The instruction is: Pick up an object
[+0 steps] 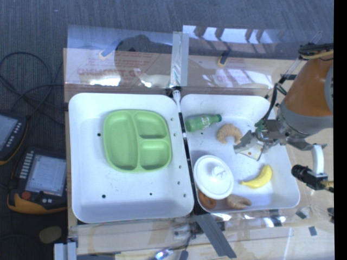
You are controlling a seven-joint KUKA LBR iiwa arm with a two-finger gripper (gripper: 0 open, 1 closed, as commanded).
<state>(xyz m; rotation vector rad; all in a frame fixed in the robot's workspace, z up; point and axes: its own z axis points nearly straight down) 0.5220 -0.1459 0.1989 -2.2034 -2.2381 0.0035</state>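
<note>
In the right bin (282,196), my gripper (250,147) hangs low over the floor near the middle, reaching in from the right. A croissant (229,132) lies just left of it and a yellow banana (258,177) lies below it. A green bottle (202,122) rests on its side at the bin's upper left. A white lidded bowl (213,175) sits at the lower left, with a brown donut (206,201) and a tan pastry (238,201) along the front wall. Nothing shows clearly in the gripper's grasp.
The left bin (87,188) holds a green divided plate (136,140). A divider wall (183,145) separates the two bins. The arm's grey body and orange band (309,91) stand over the right bin's far right edge. Cables and tablets lie on the floor at the left.
</note>
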